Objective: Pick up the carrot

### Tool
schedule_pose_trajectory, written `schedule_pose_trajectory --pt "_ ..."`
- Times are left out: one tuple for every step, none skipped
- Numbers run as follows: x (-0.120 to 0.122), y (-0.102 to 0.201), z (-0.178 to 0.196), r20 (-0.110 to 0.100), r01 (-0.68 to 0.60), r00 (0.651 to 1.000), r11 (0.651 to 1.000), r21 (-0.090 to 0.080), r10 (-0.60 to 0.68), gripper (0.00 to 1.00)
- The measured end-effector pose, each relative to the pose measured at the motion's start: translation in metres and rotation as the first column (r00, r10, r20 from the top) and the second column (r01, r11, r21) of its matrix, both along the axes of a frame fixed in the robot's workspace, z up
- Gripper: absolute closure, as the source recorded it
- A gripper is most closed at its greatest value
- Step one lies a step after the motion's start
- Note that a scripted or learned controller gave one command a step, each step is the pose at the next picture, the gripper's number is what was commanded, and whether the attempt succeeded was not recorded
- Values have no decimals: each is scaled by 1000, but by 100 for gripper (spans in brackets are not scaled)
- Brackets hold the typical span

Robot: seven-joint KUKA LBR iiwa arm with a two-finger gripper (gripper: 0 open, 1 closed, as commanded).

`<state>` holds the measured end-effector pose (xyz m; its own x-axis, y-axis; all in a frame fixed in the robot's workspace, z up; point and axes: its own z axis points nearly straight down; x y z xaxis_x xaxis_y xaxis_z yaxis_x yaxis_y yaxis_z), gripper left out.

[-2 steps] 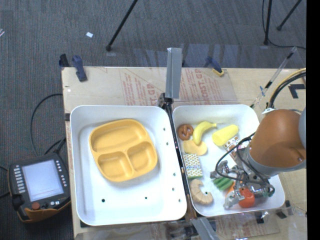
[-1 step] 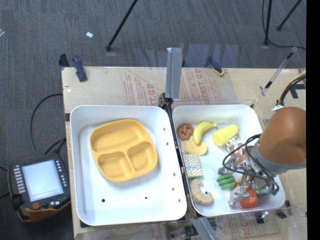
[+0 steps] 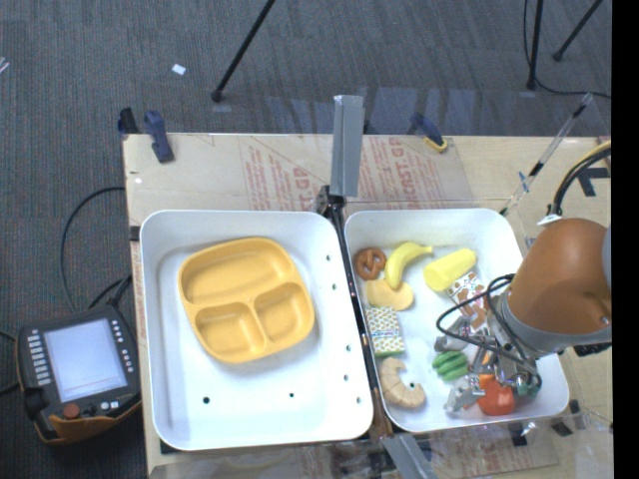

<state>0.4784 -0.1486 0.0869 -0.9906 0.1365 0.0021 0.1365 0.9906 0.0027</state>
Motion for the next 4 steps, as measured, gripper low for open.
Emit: schedule_pose_trajectory --pt "-2 0 0 -1 20 1000 1000 0 -20 0" --pt "-3 8 -1 -3 49 999 999 0 -49 0" --pt "-3 -1 0 0 330 944 944 -1 -330 0" --pt "-2 0 9 -1 325 946 946 -1 -325 100"
